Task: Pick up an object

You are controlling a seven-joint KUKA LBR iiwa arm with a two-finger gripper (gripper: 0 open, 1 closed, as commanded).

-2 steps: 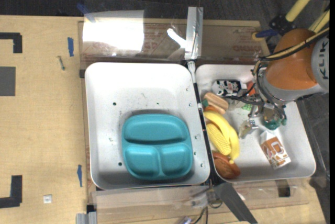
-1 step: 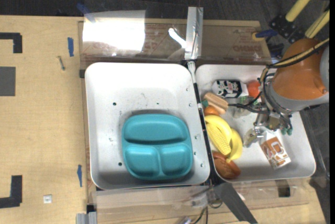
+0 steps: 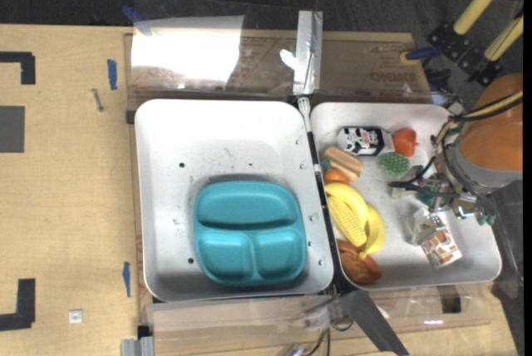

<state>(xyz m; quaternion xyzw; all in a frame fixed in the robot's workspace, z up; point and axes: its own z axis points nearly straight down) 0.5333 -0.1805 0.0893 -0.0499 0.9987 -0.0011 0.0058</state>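
A: Where is the gripper (image 3: pixel 430 194) placed?

B: It is seen over the right bin (image 3: pixel 482 273), near that bin's right edge and about midway between its far and near edges. The arm (image 3: pixel 492 145) is brought in across the right edge. Whether the gripper is open or closed cannot be told, as the tool is lost among cables and dark parts. Nothing can be made out as held.

A: Which object is judged to be nearest?

B: The packet (image 3: pixel 438 244). It lies by the bin's near right corner, just beside the gripper on the side towards the near edge. Whether the two touch cannot be settled. Its long axis is set at a slant, running from the bin's middle towards the near right corner.

A: What else is within reach?

B: A green piece (image 3: pixel 395 163) is found near the gripper, towards the bin's left edge, and a red piece (image 3: pixel 405 141) lies beyond it by the far edge. A carton (image 3: pixel 362 140) is placed by the far edge as well. The corn (image 3: pixel 350 213) and banana (image 3: pixel 376 231) are laid along the left edge, well apart from the tool.

A: So what is the coming move thought to turn on?

B: A short shift towards the near edge is probably called for, with the jaws turned across the packet's slant. The left bin's tray (image 3: pixel 248 231) is not concerned.
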